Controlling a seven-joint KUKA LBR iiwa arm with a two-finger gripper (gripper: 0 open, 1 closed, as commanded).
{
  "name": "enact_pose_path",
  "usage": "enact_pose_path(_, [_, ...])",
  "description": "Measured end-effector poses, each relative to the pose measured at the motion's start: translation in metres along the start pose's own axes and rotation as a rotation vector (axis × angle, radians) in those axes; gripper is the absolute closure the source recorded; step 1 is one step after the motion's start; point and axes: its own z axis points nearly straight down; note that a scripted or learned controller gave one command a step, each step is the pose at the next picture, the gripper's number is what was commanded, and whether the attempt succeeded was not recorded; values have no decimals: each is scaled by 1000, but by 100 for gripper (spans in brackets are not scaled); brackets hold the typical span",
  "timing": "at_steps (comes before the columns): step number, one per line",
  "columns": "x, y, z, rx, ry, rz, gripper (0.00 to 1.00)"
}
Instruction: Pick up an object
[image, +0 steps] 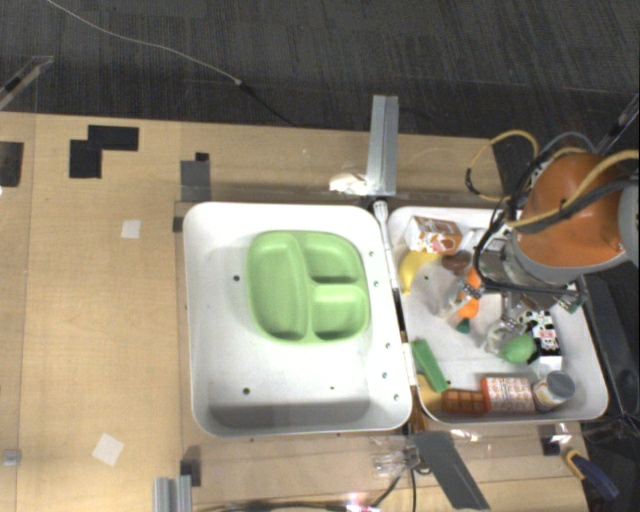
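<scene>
The right bin (597, 385) holds several small items. My gripper (513, 322) reaches down into its right half, below the grey wrist and the orange band (570, 215). Directly under it lies a small round green object (519, 349), touching or nearly touching the gripper's tip. A black-and-white patterned piece (544, 335) sits just to the right of it. To the gripper's left lies an orange carrot-like toy (465, 306). The wrist hides part of the bin's back right.
Also in the right bin are a yellow banana-like toy (411, 268), a printed carton (437, 238), a green stick (430, 365), a bottle lying flat (507, 393) and a grey cap (558, 385). The left bin (215, 380) holds a green divided plate (305, 285).
</scene>
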Motion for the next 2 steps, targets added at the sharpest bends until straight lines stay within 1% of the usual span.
enact_pose_path(1, [-16, 22, 5, 7, -3, 104, 0])
enact_pose_path(2, [0, 18, 5, 4, -7, 142, 0])
